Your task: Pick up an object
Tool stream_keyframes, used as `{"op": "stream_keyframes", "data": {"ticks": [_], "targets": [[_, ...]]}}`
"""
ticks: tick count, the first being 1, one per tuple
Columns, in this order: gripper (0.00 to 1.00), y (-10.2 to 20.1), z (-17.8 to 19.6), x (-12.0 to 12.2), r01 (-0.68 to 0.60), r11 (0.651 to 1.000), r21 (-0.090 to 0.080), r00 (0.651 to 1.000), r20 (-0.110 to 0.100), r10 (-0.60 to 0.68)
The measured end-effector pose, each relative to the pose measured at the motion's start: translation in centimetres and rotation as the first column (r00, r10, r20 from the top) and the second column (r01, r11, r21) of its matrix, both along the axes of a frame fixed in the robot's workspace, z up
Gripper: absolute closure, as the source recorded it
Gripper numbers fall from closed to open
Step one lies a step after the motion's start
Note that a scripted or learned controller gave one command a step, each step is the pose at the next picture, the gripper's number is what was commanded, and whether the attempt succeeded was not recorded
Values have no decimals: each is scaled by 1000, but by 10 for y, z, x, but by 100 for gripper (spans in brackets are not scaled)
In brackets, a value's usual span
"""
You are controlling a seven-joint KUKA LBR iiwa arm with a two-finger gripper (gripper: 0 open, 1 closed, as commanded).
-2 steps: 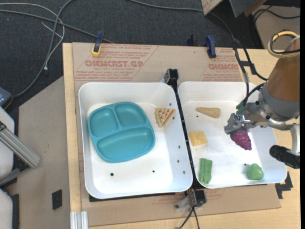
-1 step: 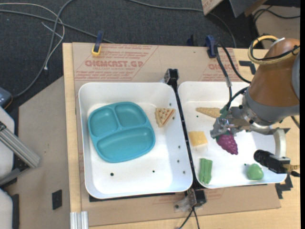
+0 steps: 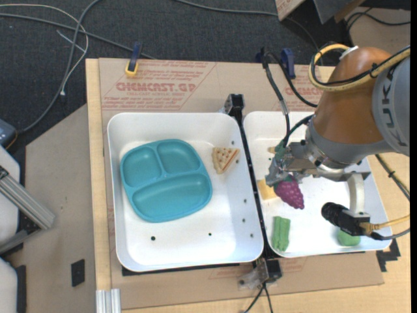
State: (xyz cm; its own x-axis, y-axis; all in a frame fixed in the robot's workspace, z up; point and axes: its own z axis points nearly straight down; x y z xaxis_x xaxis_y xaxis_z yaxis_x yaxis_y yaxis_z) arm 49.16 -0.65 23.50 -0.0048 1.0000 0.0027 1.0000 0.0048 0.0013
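My gripper [image 3: 279, 169] hangs over the left part of the right bin [image 3: 313, 240], under the grey and orange arm. A purple bunch of grapes [image 3: 290, 193] sits directly below and right of the gripper tip, touching or nearly touching it; whether it is held I cannot make out. A pale yellow flat piece [image 3: 266, 189] lies just left of the grapes, partly under the gripper. A green oblong block [image 3: 281, 232] rests near the bin's front wall. Another green item [image 3: 348, 238] lies at the front right, partly hidden.
The left bin [image 3: 130, 240] holds a teal divided plate [image 3: 167, 178] and a tan waffle-like wedge [image 3: 225, 158] near its right wall. A black clamp [image 3: 234, 102] sits at the divider's far end. Cables run across the dark floor behind the bench.
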Motion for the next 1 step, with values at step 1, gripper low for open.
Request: {"op": "stream_keyframes", "data": {"ticks": [1], "targets": [[100,43,-4,-2,1,1000,0,1000,-4,-1]]}}
